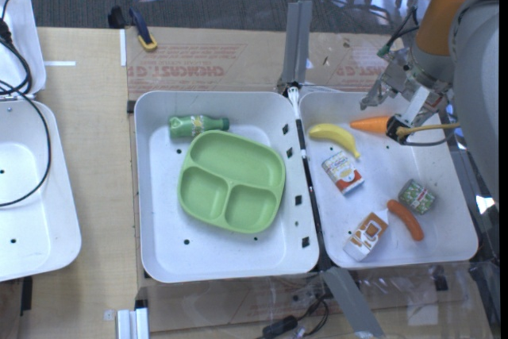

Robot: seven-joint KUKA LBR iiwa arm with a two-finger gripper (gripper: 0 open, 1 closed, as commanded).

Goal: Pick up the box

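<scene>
Camera view shows the gripper (390, 95) raised over the far edge of the right bin (456, 171), close to the carrot (371, 123). How far it is open cannot be told, and nothing is seen in its hold. The box (343, 172) lies in the same bin, just under the banana (335, 138). The approach step seems not yet begun; next the arm probably must travel toward the box and descend.

Small red-and-white box (343, 172) lies flat in right bin, below banana
</scene>
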